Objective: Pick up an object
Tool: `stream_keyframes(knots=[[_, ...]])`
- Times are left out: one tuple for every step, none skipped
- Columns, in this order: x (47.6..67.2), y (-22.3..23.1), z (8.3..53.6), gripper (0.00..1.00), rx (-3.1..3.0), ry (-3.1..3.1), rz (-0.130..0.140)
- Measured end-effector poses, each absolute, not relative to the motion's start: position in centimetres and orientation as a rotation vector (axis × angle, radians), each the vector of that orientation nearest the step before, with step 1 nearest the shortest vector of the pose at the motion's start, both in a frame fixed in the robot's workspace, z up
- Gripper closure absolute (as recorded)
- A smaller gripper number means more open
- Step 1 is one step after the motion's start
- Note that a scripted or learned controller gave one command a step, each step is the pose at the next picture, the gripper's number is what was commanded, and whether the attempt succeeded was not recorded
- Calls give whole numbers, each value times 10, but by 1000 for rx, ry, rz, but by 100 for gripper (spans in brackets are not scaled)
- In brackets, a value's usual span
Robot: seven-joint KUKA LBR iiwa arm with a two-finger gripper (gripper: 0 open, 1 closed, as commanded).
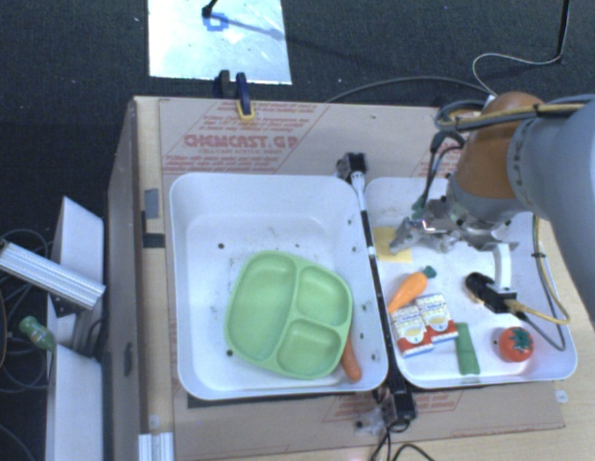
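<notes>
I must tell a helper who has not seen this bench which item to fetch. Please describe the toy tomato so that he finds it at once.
Look at the right white bin, the one the grey arm reaches over. Go to its near right corner, where the toy tomato lies just right of a green stick. It is the one round red piece with a green top; the toy carrot is long and orange, and the small cartons are boxy.

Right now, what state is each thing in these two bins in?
Green tray: lying flat in the left bin, compartments up.
Sausage: lying by the tray's right edge, left bin.
Carrot: lying tilted in the right bin.
Two cartons: lying side by side, touching.
Green stick: lying flat beside the cartons.
Tomato: resting near the right bin's corner.
Yellow piece: flat, partly under the gripper.
Gripper: low over the right bin, holding nothing visible.
</notes>
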State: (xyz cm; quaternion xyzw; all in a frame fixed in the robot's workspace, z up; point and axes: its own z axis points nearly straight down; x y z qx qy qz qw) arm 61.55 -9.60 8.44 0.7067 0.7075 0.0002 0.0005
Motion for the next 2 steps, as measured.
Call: stream_keyframes(knots=[[643, -86, 84, 0, 2216, 2225, 2], [665, -102, 85, 0, 2215, 2225, 2]])
